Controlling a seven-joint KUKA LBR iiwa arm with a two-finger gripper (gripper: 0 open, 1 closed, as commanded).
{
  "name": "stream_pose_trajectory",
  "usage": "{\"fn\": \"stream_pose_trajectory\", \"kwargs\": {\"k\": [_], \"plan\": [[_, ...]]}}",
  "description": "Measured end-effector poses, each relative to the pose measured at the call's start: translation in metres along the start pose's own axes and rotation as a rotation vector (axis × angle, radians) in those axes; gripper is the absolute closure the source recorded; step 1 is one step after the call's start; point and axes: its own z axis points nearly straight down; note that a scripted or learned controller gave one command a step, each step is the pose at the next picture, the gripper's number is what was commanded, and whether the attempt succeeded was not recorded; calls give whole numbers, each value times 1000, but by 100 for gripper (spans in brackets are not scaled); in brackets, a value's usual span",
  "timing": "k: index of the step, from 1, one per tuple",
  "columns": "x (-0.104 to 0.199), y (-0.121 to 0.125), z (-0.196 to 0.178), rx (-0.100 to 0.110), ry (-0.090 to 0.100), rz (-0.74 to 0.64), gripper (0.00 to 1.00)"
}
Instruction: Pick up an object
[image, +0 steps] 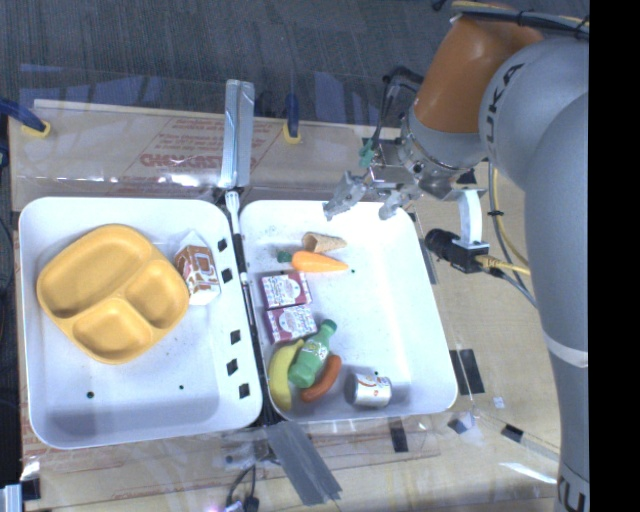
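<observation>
Camera view shows you a tapered orange carrot (320, 263) with green top; the gripper (364, 199) hangs spread, holding nothing.

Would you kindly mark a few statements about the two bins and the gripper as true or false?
1. The yellow divided tray lies in the left bin. True.
2. The gripper holds the carrot. False: its jaws are open above the right bin's far edge, with nothing between them.
3. The green bottle stands upright. False: it lies on its side by the banana.
4. A small carton sits beside the tray. True.
</observation>
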Motion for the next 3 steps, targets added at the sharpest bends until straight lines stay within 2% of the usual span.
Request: {"fn": "stream_pose_trajectory", "kwargs": {"k": [1, 2, 3], "plan": [[9, 12, 130, 0, 0, -50, 0], [-30, 28, 63, -6, 1, -7, 0], [10, 16, 166, -5, 0, -147, 0]]}}
